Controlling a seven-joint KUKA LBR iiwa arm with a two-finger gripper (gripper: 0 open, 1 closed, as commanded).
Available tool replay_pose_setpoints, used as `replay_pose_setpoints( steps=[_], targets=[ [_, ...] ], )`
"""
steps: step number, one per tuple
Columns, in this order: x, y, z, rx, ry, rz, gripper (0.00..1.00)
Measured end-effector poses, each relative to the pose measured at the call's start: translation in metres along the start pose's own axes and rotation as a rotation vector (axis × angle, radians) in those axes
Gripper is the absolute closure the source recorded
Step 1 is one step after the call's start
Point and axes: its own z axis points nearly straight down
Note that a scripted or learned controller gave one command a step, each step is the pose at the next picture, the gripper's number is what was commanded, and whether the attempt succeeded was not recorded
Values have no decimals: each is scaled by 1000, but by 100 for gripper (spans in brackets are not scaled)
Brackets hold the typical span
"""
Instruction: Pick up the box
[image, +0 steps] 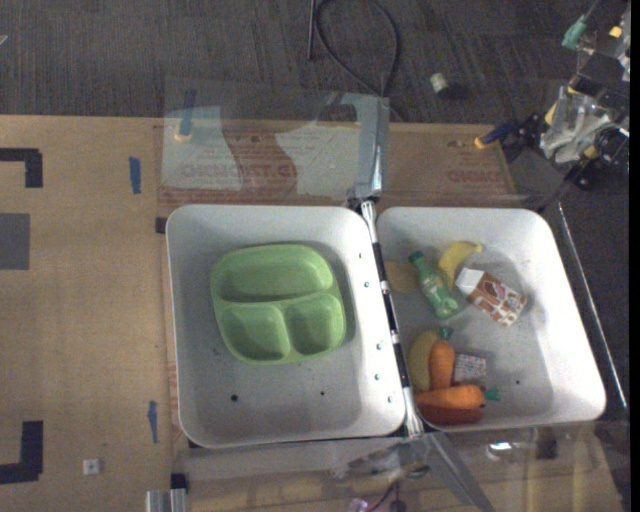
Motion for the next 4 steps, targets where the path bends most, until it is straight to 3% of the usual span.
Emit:
replay_pose_setpoints(
  steps=[1,2,3,4],
  targets=[
    [-72,69,-1,-6,-2,-186,100],
    [-44,68,97,-2,0,-133,100],
    [-77,83,-2,-6,-1,-54,100],
    [26,39,0,0,0,-48,100]
  ],
)
